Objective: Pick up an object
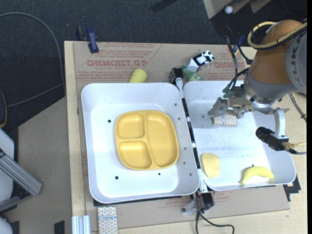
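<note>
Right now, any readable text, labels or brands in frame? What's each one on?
"CHEMCAST GP": red print on the brown board under the bins, behind the left bin; last letters uncertain.
Smaller red lines above and below it: too blurred to read.
Red print on the board behind the right bin: partly hidden, unreadable.
Patterned packet by the gripper: unreadable.

- two white bins (97, 101) side by side
- yellow plate (146, 140) with three parts, in the left bin
- pale yellow flat piece (211, 165) and yellow banana (257, 174) in the right bin
- little packet (225, 120) with red and white speckles
- grey arm (273, 67) with an orange band
- brown board (122, 57) with red letters
- yellow lump (138, 75) on the board
- black and white toy (202, 59)
</note>
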Available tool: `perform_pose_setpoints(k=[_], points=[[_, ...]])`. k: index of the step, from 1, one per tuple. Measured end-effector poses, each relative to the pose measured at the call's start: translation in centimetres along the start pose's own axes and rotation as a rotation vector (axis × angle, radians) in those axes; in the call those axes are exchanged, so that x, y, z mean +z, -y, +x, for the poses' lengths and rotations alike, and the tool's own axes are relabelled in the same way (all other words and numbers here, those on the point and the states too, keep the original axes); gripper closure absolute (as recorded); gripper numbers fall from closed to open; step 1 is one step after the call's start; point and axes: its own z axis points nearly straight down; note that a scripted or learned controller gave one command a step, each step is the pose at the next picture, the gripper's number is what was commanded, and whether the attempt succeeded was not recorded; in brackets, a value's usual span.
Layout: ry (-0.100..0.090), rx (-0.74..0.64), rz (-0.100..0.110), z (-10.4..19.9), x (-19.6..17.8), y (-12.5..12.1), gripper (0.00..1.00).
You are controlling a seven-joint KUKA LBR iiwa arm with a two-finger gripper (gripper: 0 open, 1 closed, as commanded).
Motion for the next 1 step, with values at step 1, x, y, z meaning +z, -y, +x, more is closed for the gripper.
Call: perform_pose_setpoints(k=[1], points=[[0.000, -0.002, -0.002, 6.04, -4.08, 0.32, 1.00]])
